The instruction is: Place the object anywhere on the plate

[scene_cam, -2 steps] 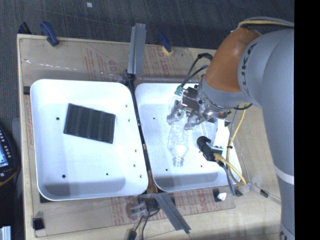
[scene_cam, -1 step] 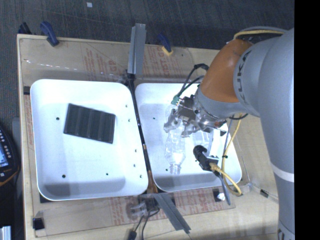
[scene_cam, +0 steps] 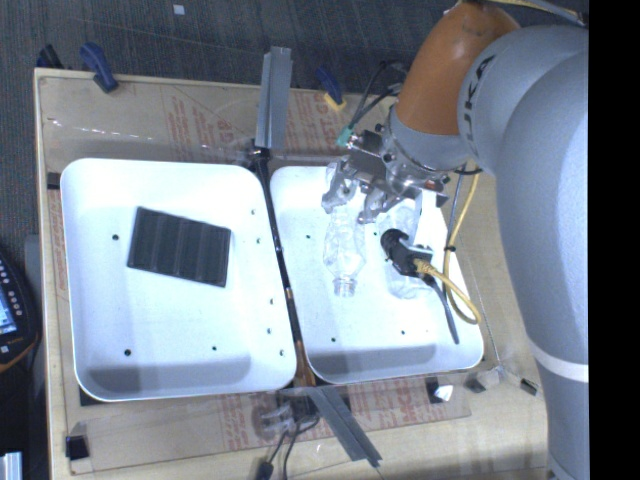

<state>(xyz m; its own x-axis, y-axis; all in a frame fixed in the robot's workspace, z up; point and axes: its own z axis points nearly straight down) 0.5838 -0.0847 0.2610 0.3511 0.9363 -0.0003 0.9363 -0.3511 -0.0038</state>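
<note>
arm [scene_cam: 520, 118]: reaches in over the right bin [scene_cam: 310, 348], wrist low above that bin's far half.
gripper [scene_cam: 362, 200]: fingers point down at the top of the bottle; i cannot tell whether they are apart or closed, since the clear plastic and the metal blur together there.
bottle [scene_cam: 345, 253]: clear plastic, lying in the right bin, its body under the gripper and its neck and cap toward the bin's near side. whether it is gripped i cannot tell.
plate [scene_cam: 180, 246]: dark ribbed rectangle, lying flat in the left bin [scene_cam: 90, 368], well apart from the bottle, across the wall between the bins.
step in hand: judged to be the grasp of the bottle, before any carry.
how to do it well: close across the bottle's narrow width, not along its length; thin clear plastic will likely dent and slip, so take it near the body's middle. lift straight up until it clears the bin wall, then travel toward the plate and lower before letting go.
risk: a round bottle may roll off the plate's ribs if dropped from height.
</note>
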